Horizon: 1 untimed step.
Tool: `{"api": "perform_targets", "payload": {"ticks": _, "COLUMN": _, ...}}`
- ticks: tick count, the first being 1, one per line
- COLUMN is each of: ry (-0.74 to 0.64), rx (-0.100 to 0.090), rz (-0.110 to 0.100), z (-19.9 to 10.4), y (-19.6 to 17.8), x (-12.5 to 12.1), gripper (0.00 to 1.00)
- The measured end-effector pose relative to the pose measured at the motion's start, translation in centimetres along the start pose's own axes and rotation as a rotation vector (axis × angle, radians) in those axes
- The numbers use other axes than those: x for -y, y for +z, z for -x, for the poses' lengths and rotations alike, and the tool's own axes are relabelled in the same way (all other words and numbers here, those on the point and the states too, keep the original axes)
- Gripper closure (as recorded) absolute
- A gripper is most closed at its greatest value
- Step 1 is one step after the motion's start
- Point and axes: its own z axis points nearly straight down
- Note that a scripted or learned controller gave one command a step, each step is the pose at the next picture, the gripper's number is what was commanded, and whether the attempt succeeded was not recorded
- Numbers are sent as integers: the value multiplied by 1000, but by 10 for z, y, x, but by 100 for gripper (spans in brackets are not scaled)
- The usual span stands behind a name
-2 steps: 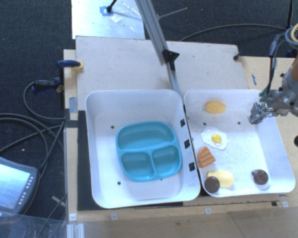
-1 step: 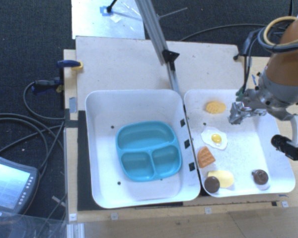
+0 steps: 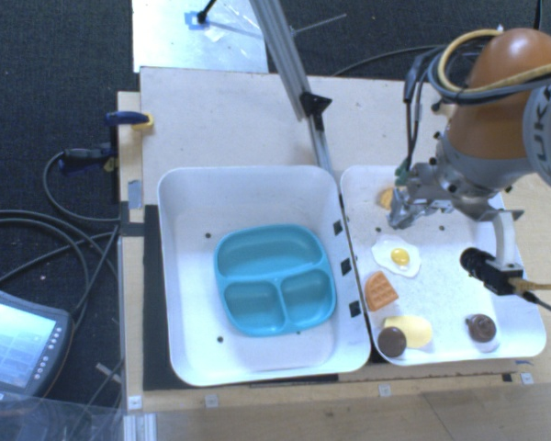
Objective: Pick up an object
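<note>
The metal pincer [image 3: 402,211] is seen low in the right white bin [image 3: 523,333], above a fried-egg toy [image 3: 398,258]; its opening cannot be told.

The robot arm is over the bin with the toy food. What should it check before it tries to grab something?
1. Gripper over the right bin: ok.
2. Toy to grab nearby: ok, the fried egg lies just below the gripper.
3. Egg free of neighbours: ok, the orange wedge lies apart from it.
4. Jaws open wide enough: cannot tell.
5. Gripper already holding something: cannot tell.
6. Blue tray out of the way: ok, it sits in the left bin.
</note>
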Motion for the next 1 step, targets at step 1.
{"api": "perform_targets", "payload": {"ticks": 1, "ry": 0, "rx": 0, "rz": 0, "z": -50, "y": -1, "x": 9, "gripper": 100}}
